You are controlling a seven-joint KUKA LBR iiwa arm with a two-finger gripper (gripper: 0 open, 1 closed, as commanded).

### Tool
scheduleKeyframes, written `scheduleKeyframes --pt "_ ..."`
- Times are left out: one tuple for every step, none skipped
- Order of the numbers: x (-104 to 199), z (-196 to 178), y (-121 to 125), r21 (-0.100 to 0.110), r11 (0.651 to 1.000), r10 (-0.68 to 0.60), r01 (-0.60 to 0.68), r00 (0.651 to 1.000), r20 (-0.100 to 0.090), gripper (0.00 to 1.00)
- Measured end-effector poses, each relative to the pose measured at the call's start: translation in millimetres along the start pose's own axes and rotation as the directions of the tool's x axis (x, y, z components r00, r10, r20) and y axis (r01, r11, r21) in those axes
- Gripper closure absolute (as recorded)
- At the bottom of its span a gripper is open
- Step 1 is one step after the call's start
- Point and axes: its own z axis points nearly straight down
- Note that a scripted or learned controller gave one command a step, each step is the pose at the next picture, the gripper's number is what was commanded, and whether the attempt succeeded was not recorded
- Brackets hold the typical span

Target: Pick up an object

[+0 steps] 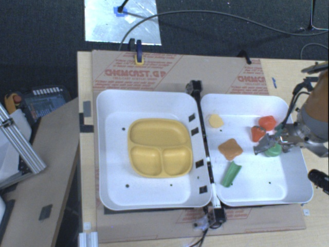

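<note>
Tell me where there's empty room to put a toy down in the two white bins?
Bare floor: right bin's front, past the green block; left bin around the yellow tray. Crowded: by the pincer, red pieces and brown piece.

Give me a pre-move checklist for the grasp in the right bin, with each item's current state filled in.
1. Gripper is over the right bin: ok.
2. A target lies at the gripper, the green round piece: ok.
3. That piece is between the fingers: cannot tell.
4. Neighbours are clear of the gripper: not ok; the orange-red pieces sit right beside it.
5. Brown piece, green stick and pale yellow piece lie apart to the left: ok.
6. Yellow tray sits flat in the left bin: ok.
</note>
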Motion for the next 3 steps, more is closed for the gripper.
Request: scheduleKeyframes --pt "11 54 0 0.001 1.0 -0.001 0.001 1.0 -0.001 0.0" --pt "11 117 -1 0.001 1.0 0.0 0.0 1.0 -0.001 0.0" --pt "10 103 0 -0.004 1.0 -0.001 0.001 1.0 0.001 1.0"
